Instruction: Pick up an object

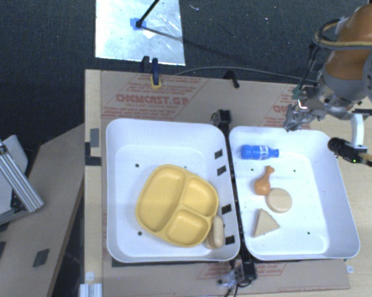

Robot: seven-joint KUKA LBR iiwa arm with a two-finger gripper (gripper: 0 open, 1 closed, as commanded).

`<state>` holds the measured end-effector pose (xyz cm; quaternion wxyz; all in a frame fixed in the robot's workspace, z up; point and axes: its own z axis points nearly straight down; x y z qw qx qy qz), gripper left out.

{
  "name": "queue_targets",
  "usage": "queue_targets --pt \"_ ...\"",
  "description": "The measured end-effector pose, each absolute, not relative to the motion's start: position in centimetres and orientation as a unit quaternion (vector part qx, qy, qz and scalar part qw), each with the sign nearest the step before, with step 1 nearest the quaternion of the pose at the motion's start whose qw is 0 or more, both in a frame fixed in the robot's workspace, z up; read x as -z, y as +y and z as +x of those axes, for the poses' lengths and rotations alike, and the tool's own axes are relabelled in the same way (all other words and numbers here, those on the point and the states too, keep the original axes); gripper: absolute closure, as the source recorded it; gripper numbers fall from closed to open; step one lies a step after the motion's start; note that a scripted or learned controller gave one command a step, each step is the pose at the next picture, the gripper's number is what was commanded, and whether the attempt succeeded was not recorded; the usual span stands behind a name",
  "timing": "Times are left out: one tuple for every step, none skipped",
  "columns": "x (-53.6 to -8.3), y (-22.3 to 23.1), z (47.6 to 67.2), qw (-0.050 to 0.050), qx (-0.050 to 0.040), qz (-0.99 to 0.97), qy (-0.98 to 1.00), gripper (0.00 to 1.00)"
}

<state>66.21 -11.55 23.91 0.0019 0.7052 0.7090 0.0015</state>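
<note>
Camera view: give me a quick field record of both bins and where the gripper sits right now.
left bin: yellow divided tray, tan oblong piece against its near right edge
right bin: blue bottle lying on its side, orange gourd-shaped toy, round beige piece, beige wedge
gripper: above the right bin's far rim, nothing seen in it

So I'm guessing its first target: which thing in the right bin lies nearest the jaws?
The blue bottle, lying on its side at the bin's far edge; the tan pieces sit farther away.

Blue bottle (258, 152) lies on its side in right bin's (339, 199) far end.
</note>
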Motion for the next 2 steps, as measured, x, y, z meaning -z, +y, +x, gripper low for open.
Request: queue_targets --pt "-24.3 -6.9 64.6 0.000 -0.0011 0.704 0.710 1.00" --pt "-23.1 -2.2 63.7 0.000 -0.0008 0.704 0.710 1.00"
